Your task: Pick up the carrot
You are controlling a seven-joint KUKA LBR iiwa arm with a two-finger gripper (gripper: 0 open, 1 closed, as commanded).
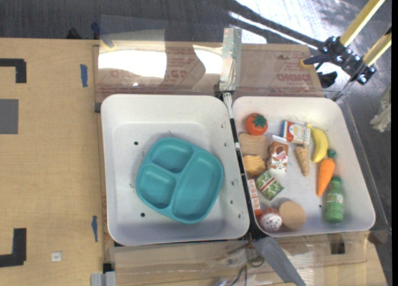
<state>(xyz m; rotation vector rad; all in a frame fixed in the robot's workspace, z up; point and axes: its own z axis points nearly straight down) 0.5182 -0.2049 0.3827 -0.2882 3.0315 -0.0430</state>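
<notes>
- The orange tapered carrot lies in the right-hand shallow white bin, near its right wall, with its narrow end pointing toward the near edge.
- Its broad top touches the lower end of a yellow plastic banana; a green plastic bottle lies just beside its tip.
- To the left of the carrot lie a tan ice-cream cone, a small white-and-red carton and a red round tomato.
- Further left, small packets and bread-coloured pieces crowd together and overlap, so their outlines are hard to separate.
- A tan round bun sits near the bin's near edge.
- The left-hand shallow white bin holds a teal three-compartment plastic tray, tilted relative to the bin walls.
- The pincer's state cannot be told from this view.
</notes>
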